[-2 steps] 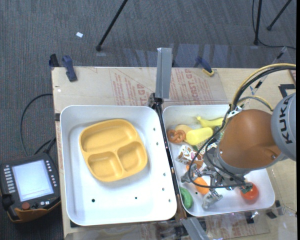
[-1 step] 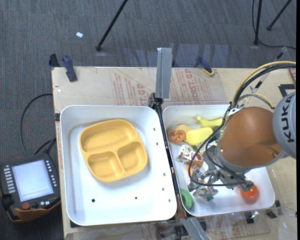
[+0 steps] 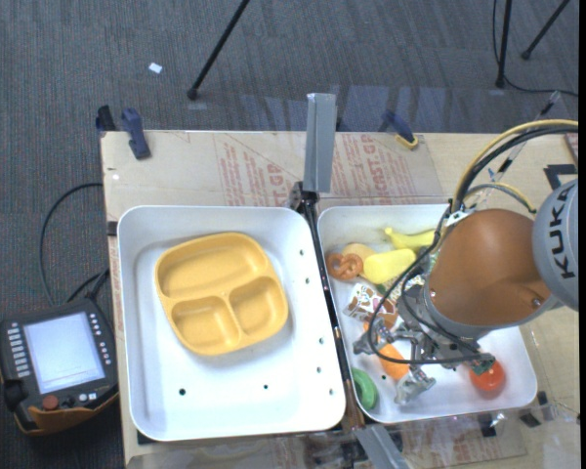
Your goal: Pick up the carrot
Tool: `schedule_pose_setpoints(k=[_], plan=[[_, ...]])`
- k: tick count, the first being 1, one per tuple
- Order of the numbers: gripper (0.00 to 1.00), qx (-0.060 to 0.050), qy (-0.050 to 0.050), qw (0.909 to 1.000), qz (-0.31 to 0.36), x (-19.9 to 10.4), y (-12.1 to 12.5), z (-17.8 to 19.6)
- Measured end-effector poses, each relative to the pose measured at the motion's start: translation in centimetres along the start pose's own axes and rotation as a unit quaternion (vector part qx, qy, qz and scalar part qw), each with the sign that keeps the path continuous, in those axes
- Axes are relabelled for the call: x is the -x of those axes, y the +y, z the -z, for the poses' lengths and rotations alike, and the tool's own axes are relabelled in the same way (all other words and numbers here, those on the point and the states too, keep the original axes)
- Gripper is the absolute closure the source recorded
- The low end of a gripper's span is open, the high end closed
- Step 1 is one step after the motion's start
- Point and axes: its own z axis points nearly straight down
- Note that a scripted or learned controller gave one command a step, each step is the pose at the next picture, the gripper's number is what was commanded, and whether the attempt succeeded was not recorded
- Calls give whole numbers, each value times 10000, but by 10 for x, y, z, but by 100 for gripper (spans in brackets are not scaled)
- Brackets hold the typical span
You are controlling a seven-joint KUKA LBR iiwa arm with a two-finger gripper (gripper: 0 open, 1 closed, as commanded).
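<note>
Rounded and orange, the arm's wrist band (image 3: 488, 267) looms over the right bin (image 3: 523, 379), with the pincer (image 3: 415, 364) below it at seven o'clock, low among the toys. How far its jaws stand apart I cannot tell. An orange piece, likely the carrot (image 3: 395, 362), sits just beside it. A tomato (image 3: 487, 376) lies at four o'clock; a yellow divided plate (image 3: 222, 291) rests in the left bin (image 3: 137, 360).

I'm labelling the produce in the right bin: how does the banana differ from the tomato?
The banana is yellow and long; the tomato is red and round. The banana lies by the bin's far wall, the tomato near its front corner, beside the hand. Both sit in the right bin.
</note>
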Motion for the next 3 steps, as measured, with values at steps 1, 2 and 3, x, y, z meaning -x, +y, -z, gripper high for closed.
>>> schedule_pose_setpoints(k=[1,2,3], plan=[[100,7,-8,10000,16,2,2,9],[100,-63,-31,9949,1010,-46,-85,116],[0,-16,-16,9947,1027,-45,-82,112]])
